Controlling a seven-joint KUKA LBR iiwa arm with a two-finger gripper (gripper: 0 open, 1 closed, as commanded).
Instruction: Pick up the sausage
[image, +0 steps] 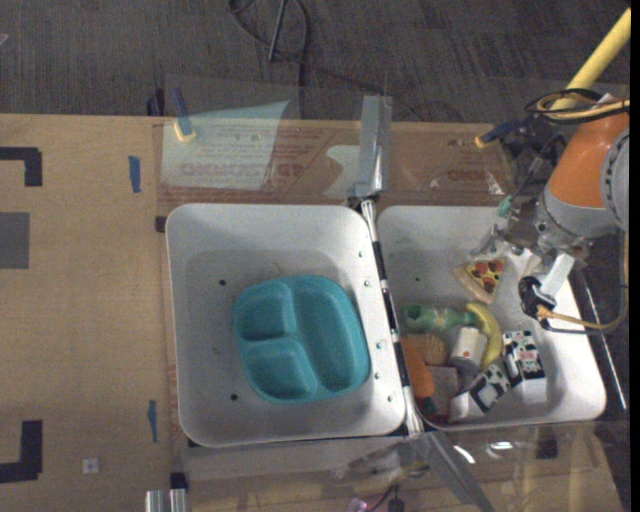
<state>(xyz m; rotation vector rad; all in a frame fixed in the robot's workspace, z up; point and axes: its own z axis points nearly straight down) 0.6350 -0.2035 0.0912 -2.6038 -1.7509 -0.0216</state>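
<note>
Nothing you could properly read. The clear sheet (240, 150) behind the bins carried reddish block lettering, upside down and too faint to make out. The black-and-white cartons (522, 355) in the right bin (585, 395) had markings too small to tell.

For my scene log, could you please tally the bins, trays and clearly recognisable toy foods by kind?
White bins: 2 (left bin, right bin)
Teal divided tray: 1
Banana: 1
Pizza slice: 1
Total: 5; the rest of the pile is too jumbled to sort.
</note>
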